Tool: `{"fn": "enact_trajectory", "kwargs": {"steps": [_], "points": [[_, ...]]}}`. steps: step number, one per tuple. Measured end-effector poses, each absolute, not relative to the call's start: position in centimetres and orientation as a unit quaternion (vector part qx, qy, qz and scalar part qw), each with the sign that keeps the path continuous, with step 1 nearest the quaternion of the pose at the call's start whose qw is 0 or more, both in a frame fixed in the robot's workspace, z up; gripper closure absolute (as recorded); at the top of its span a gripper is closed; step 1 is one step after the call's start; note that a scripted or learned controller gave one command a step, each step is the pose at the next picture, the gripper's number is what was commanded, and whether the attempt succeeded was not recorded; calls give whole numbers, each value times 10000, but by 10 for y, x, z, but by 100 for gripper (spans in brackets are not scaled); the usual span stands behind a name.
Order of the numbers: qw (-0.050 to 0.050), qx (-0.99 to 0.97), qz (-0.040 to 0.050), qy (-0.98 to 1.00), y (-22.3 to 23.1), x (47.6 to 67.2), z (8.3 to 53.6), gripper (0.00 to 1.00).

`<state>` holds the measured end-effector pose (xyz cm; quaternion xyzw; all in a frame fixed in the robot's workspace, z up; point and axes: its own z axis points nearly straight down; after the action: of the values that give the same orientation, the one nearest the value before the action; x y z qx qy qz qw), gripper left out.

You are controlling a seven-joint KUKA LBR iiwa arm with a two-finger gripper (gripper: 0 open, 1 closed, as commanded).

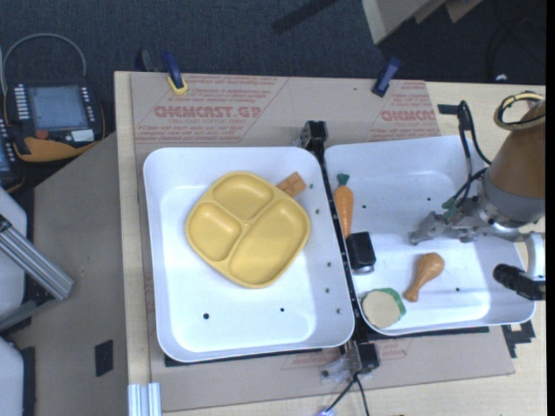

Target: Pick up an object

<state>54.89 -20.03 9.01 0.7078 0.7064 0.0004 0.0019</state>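
The right bin (403, 173) holds an orange toy carrot (344, 208) along its left wall. Just below the carrot lies a small black block (361, 251). A tan toy drumstick (424, 274) lies near the middle, and a round beige disc with a green edge (381, 308) sits at the front left corner. My gripper (440, 229) reaches in from the right and hangs low over the bin floor, just behind the drumstick. Nothing shows in its grasp. The grey and orange arm (519, 167) covers the bin's right side.
The left bin (166, 267) carries a yellow divided plate (249, 229), with a small brown block (292, 184) at its far right edge. A black clamp (314, 133) sits between the bins at the back. A handheld pendant (54, 115) lies off the bench to the left.
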Motion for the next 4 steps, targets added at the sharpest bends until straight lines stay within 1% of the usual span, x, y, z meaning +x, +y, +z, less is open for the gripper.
{"fn": "enact_trajectory", "kwargs": {"steps": [1,2,3,4], "points": [[66,7070,59,7071,-198,554,105,100],[34,7065,13,7077,-198,566,157,100],[35,7068,13,7074,-197,558,207,100],[38,7066,14,7076,-197,559,251,100]]}}
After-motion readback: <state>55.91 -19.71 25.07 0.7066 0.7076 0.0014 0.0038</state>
